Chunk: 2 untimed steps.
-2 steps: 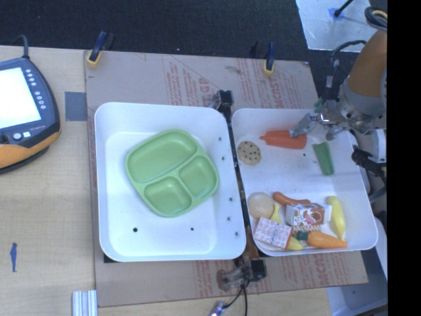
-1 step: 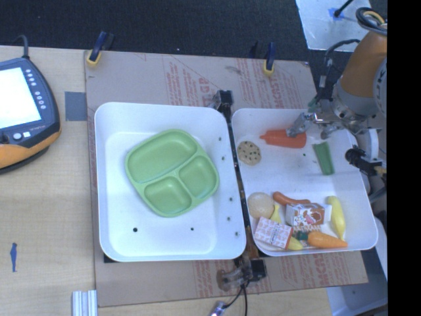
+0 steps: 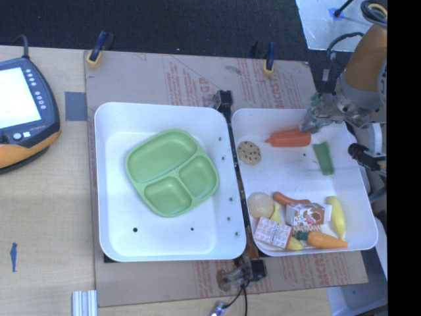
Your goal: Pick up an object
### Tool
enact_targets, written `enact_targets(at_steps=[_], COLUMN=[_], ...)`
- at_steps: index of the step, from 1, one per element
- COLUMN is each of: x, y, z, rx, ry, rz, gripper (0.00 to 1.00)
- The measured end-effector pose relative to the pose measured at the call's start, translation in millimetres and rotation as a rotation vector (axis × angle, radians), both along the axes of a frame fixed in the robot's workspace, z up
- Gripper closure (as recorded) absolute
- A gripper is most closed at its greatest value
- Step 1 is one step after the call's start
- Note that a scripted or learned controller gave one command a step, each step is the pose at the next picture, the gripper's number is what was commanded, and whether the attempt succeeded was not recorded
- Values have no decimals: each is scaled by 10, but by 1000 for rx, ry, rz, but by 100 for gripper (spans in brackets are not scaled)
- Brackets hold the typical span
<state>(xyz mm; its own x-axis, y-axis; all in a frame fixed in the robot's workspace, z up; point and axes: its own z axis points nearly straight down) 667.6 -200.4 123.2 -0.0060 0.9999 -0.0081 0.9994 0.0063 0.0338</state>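
Arm hovering at the right bin's far edge, nothing picked up yet.

Left to right: one handheld controller (image 3: 23,114) on the bench; left bin (image 3: 112,176) carries one green divided tray (image 3: 172,172); right bin (image 3: 358,183) has one cookie (image 3: 248,152), one orange carrot-like piece (image 3: 288,138), one green stick (image 3: 323,158), then a heap near the front with one pale round item (image 3: 260,205), one yellow banana (image 3: 337,217), two small cartons (image 3: 308,214) and more I cannot separate; the gripper (image 3: 314,122) sits just beside the carrot piece's right end, and how wide the pincer stands I cannot tell; risk, I'd say, is a descent that meets only the tip, nudging it sideways or closing on air.
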Motion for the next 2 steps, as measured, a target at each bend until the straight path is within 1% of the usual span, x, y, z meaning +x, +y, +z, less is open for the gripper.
enact_targets(at_steps=[1, 2], x=[-19, -559], y=[14, -109], z=[-40, 418], rx=[4, 8], ry=[7, 38], rz=[0, -3], gripper=[0, 0])
